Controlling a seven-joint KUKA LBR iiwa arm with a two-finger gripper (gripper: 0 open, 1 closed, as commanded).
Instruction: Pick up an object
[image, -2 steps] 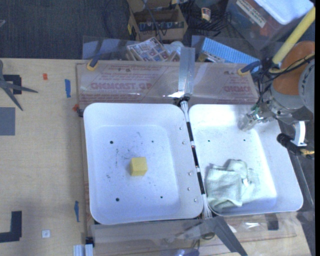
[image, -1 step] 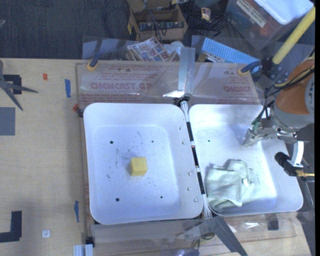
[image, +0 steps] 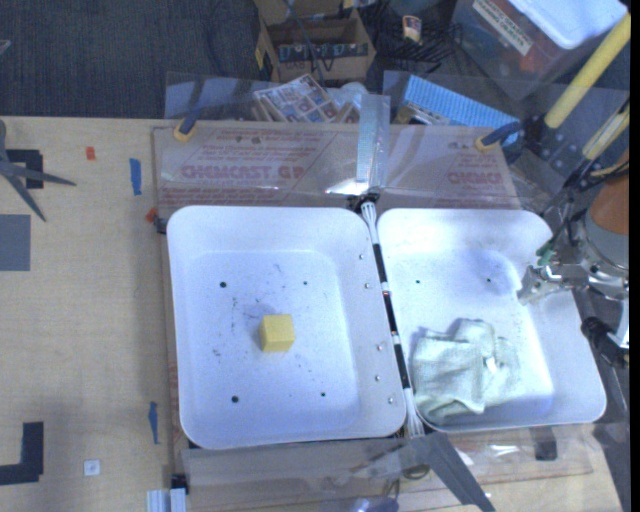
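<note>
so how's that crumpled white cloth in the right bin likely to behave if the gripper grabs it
The cloth looks soft and rumpled, so it would probably sag and hang floppy. It seems light. It lies against the right bin's near-left corner, so a pinch may catch only one fold.

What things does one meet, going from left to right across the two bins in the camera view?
Left bin → yellow block → right bin → crumpled white cloth → gripper, at the right bin's right rim.
</note>
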